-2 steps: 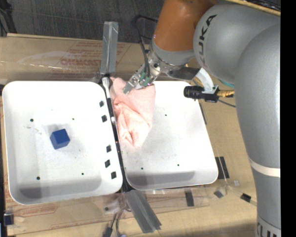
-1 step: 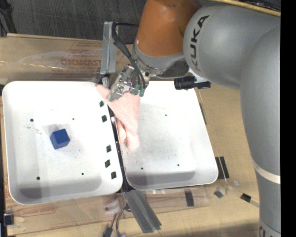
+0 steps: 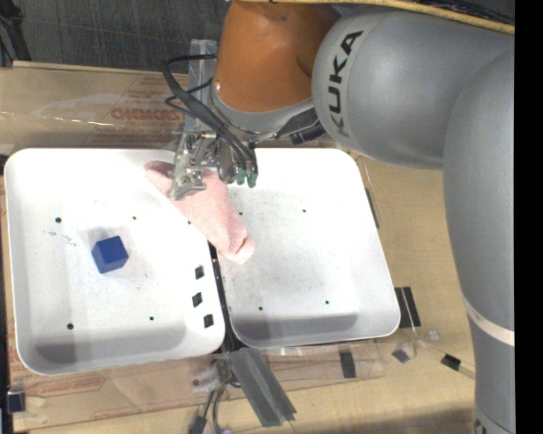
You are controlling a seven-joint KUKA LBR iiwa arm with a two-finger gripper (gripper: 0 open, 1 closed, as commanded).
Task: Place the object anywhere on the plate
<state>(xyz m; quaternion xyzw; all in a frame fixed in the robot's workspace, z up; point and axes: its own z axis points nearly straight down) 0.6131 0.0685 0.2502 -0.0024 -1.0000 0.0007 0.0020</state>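
A soft pink cloth-like object [image 3: 219, 221] stretches at a slant from the far part of the left bin [image 3: 36, 242] across the divider to the near-left part of the right bin [image 3: 344, 269]. My gripper [image 3: 190, 181] stands over its upper end, metal fingers [image 3: 183, 184] closed on the pink material there. The object's lower end [image 3: 240, 247] droops over the seam between the bins. The orange band and grey wrist hide the area right behind the gripper.
A small blue cube [image 3: 110, 253] lies in the left bin, left of the pink object. Black clips [image 3: 199, 287] line the divider between the bins. The large grey arm covers the right side and the bench behind the right bin.
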